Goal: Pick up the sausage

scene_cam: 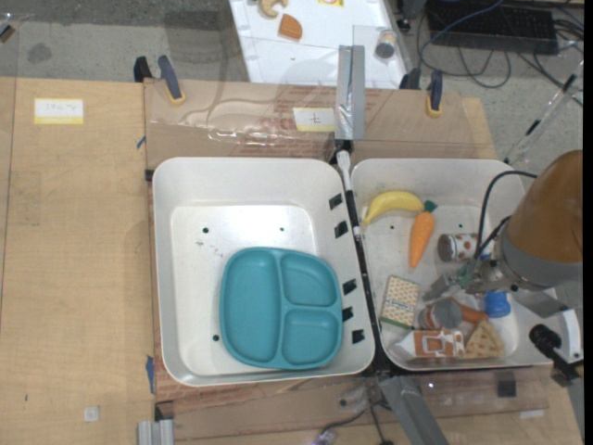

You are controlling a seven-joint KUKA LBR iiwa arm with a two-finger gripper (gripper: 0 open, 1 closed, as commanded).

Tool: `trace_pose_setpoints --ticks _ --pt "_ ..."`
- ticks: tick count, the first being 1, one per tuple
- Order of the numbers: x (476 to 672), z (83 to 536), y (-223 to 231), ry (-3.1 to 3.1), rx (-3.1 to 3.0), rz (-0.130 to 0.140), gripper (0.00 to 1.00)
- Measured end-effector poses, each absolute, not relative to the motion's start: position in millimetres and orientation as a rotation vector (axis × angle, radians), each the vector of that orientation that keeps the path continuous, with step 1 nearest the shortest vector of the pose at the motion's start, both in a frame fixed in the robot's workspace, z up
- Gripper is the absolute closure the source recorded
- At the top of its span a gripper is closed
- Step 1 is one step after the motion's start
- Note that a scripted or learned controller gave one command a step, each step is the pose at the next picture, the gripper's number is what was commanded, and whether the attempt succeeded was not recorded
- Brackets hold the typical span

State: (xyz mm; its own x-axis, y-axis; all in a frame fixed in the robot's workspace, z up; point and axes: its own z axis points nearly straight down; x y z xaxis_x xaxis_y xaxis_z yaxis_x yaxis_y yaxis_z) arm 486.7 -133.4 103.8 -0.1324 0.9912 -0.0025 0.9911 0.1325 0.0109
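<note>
Camera view: right-bin stock, with the arm over the clutter

1. Left shallow white bin (pixel 176 276). We log one teal divided plastic plate (pixel 281 309) lying flat in it, well apart from the work.
2. Right shallow white bin (pixel 371 179). A yellow toy banana (pixel 393 203) and an orange toy carrot (pixel 422 236) lie toward the far wall. A stubby brown-and-white cylinder (pixel 456 246) sits just beside them.
3. The near half of that bin is a crowded heap. It holds a tan square cracker (pixel 400 301), an orange-and-white carton (pixel 438 343), a tan wedge (pixel 482 341) and a blue cap-like piece (pixel 498 305).
4. Sausage (pixel 472 312). We take this to be the short reddish piece in the heap, touching its neighbours and partly covered, though that identification is tentative.
5. Grey two-finger gripper (pixel 460 280). It hangs low over the heap, just above the sausage, which we judge to be why the arm reaches in there. We cannot tell whether it is parted or closed, and nothing visibly sits in it.
6. Judgement: the pick is not yet done, and crowding risks catching a neighbour.
</note>
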Motion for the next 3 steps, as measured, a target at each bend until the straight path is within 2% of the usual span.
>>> trace_pose_setpoints --ticks 1,2,3 --pt "482.3 102.8 -160.3 2.469 1.867 0.033 0.0" --pt "472.0 96.2 -104.1 2.319 2.091 0.01 0.0" --pt "488.7 92.8 -185.4 2.305 2.164 0.025 0.0"
